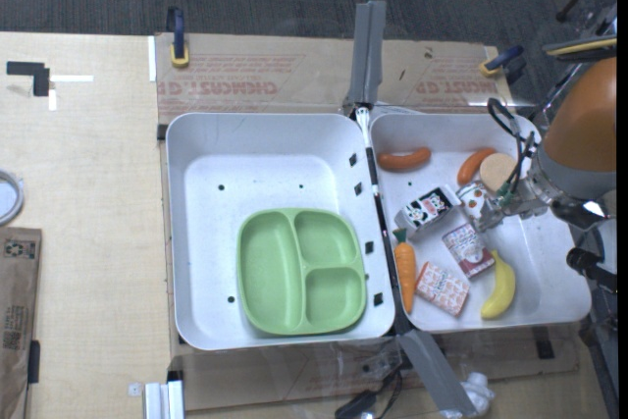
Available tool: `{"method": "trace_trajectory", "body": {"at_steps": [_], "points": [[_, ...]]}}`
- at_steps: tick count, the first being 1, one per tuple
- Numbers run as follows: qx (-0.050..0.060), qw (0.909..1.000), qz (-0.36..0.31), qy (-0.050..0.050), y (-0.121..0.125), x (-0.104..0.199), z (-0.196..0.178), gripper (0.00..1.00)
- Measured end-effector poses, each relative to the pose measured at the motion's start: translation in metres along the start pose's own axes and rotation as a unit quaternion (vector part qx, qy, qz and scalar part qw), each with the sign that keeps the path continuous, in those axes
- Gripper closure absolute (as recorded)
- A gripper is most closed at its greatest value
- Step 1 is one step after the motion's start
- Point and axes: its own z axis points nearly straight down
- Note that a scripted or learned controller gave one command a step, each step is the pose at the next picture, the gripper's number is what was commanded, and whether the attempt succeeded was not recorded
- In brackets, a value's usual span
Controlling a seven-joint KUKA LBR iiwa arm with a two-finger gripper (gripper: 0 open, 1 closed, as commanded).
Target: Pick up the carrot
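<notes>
Plainly orange with a green top, the carrot (404, 272) lies lengthwise by the bin's left wall; the claw's (488, 211) state I cannot tell.

A robotics lab bench is shown: two white bins (186, 211) are set on cardboard (294, 74) fastened by clamps (177, 34), with toy food at right and tape marks at upper left.

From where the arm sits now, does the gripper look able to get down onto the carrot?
Probably yes. The carrot lies uncovered along the right bin's left wall, nothing on top. The gripper hangs above the packets mid-bin. The close wall and the pink packet beside the carrot leave tight finger room.
</notes>
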Motion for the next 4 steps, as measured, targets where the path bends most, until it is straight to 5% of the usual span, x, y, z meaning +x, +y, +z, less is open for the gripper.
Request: {"method": "trace_trajectory", "body": {"at_steps": [1,3,4], "points": [[-0.001,0.9995,0.030,-0.001,0.014,0.055,-0.064,1.00],[-0.001,0.9953,0.097,-0.002,0.007,0.012,-0.154,1.00],[0.000,0.9938,0.111,-0.001,0.041,0.055,-0.104,1.00]]}}
